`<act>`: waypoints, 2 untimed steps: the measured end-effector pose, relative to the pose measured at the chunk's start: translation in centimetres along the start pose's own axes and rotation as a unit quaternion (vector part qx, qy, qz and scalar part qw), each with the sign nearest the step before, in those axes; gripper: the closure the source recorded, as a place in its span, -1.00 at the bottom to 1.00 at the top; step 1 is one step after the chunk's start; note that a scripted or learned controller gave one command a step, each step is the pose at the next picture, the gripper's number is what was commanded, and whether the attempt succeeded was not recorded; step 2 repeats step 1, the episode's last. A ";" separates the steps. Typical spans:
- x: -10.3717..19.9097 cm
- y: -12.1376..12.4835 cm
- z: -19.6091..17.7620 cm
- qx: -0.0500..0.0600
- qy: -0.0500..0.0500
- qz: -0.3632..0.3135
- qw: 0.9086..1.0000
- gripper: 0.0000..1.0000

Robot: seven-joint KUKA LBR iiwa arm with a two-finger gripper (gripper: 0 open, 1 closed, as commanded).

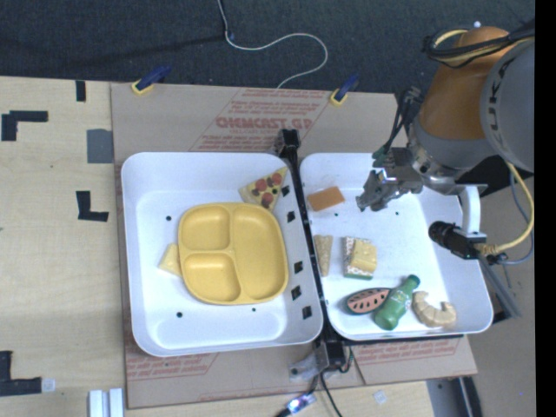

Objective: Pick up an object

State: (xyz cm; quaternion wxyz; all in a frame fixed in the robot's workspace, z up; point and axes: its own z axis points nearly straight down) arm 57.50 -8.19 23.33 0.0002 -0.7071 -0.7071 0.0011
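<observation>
My gripper (375, 196) hangs over the back of the right bin (408, 233), its fingers pointing down and left with nothing visible between them. Just left of it lies a small orange slab (326, 200). Nearer the front are a tan cracker-like piece (323, 254) and a yellow cheese wedge (360, 257). At the front of that bin lie a watermelon slice (367, 301), a green bottle (396, 302) and a beige pastry piece (433, 310).
The left bin (148, 233) bears a yellow divided plate (232, 253), a pizza slice (266, 189) at its back right and a yellow piece (170, 258) peeping from under the plate. A black divider (297, 224) separates the bins. Cables hang at the right.
</observation>
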 end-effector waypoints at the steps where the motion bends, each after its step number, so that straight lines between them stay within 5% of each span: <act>1: 0.3 0.1 2.0 0.001 0.000 0.000 1.000 1.00; 2: 0.3 0.1 2.0 0.001 0.000 0.000 1.000 1.00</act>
